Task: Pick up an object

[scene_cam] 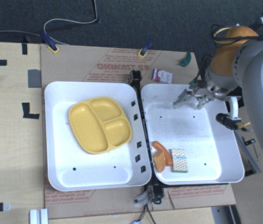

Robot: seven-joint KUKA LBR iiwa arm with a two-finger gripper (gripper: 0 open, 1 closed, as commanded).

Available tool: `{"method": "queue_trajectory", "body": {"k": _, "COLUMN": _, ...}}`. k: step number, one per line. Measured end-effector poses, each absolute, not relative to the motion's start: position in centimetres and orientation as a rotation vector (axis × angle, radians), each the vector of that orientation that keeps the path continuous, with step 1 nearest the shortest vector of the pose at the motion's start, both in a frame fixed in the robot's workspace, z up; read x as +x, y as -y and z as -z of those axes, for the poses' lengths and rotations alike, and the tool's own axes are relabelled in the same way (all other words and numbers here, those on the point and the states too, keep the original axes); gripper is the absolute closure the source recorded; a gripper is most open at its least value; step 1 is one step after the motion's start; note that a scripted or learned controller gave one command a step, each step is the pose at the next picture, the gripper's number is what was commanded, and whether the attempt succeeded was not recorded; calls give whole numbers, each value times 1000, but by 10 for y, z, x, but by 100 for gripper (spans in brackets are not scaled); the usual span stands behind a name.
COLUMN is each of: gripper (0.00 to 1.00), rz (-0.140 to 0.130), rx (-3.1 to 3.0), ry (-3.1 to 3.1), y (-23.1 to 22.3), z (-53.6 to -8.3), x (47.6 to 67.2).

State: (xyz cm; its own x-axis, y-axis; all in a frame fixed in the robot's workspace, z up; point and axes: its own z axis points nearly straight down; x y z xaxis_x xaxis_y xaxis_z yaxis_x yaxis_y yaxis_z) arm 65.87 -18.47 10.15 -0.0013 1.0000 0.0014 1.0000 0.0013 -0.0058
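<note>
My gripper (188,104) hangs over the far part of the right bin (224,139), open, with nothing between its fingers. An orange toy food piece (159,155) lies in the near left part of that bin. Just right of it sits a small patterned box (179,160). Both are well in front of the gripper and apart from it. A yellow divided plate (100,123) rests in the left bin (56,139).
A small red-and-white packet (162,75) lies on the cardboard behind the right bin. Black clamps (138,125) line the seam between the bins. The arm's grey body (257,92) overhangs the right bin's right side.
</note>
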Motion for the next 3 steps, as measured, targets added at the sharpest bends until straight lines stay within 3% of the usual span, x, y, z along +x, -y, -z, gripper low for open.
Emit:
{"method": "queue_trajectory", "body": {"k": 1, "gripper": 0, "rz": -1, "rx": -2222, "ry": 2225, "y": 149, "z": -86, "x": 649}}
{"method": "queue_trajectory", "body": {"k": 2, "gripper": 100, "rz": 0, "rx": -2222, "ry": 2230, "y": 150, "z": -97, "x": 650}}
{"method": "queue_trajectory", "body": {"k": 3, "gripper": 0, "rz": -1, "rx": -2222, "ry": 2230, "y": 150, "z": -97, "x": 650}}
